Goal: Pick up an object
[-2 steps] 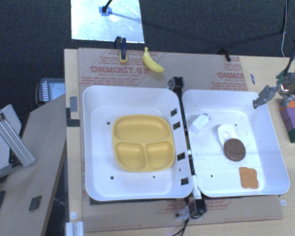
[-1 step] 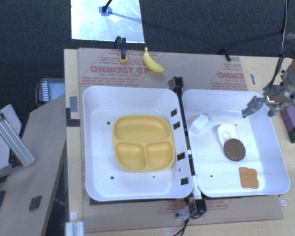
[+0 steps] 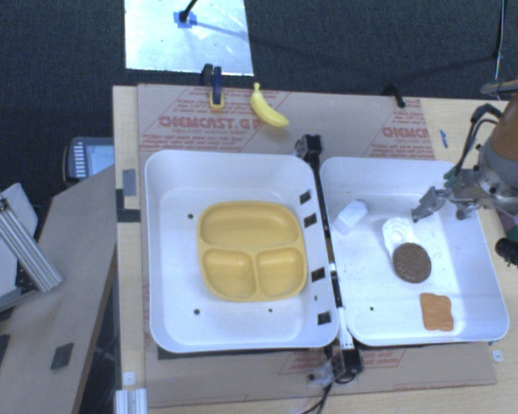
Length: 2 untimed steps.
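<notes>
A: Where's the gripper (image 3: 445,202) rn?

B: Over the right shallow white plastic bin (image 3: 479,257), near its upper right part, w/ the grey arm (image 3: 509,158) coming in from the right edge. One metal finger points left at about the bin's back area, another pokes down-right. Looks spread apart, nothing between the fingers.

A: So not grasping anything?

B: Right, released, nothing in it.

A: What's in that bin?

B: Four things. Round dark brown patty-like disc (image 3: 411,262) approx. mid-bin. Just above it, touching or nearly so, a white moulded plastic piece (image 3: 397,230), hard to read against the white floor. Further left, a small white rounded block (image 3: 350,216), close to the divider side. Near the front right corner, an orange-tan toast-like slab (image 3: 437,311), apart from the disc.

A: Closest to the gripper?

B: The white moulded piece, sits below and left of the fingers; not touching as far as I can tell.

A: Left bin?

B: Left shallow white plastic bin (image 3: 168,231) holds a yellow three-compartment plastic tray (image 3: 249,250), flat, roughly centred.

A: Anything outside the bins?

B: Yellow plastic banana (image 3: 267,109) on the cardboard sheet (image 3: 198,123) behind the left bin, beside a yellow-and-black clamp (image 3: 215,88). Bench (image 3: 123,128) underneath.
</notes>
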Available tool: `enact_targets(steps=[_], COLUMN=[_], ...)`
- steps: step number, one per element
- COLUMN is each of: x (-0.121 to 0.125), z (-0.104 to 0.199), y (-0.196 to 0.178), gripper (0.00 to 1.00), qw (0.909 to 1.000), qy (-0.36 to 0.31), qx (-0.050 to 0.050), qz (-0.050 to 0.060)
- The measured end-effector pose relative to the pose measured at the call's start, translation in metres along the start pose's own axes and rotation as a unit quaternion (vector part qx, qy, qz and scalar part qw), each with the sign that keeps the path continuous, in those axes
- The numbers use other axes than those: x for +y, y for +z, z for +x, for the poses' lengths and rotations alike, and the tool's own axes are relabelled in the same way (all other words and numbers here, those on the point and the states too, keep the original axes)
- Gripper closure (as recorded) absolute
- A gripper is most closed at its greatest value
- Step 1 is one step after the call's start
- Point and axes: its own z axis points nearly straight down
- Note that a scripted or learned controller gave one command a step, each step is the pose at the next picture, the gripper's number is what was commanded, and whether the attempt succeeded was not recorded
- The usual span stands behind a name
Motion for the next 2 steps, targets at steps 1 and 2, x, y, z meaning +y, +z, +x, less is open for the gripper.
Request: enact_targets(steps=[1, 2], x=[-0.001, 0.001], z=[-0.002, -0.002], y=[0.042, 0.028], gripper=[0.0, 1.0], qw=[1.0, 1.0], qy=[0.0, 0.0], qx=[0.0, -0.001], qz=[0.0, -0.003])
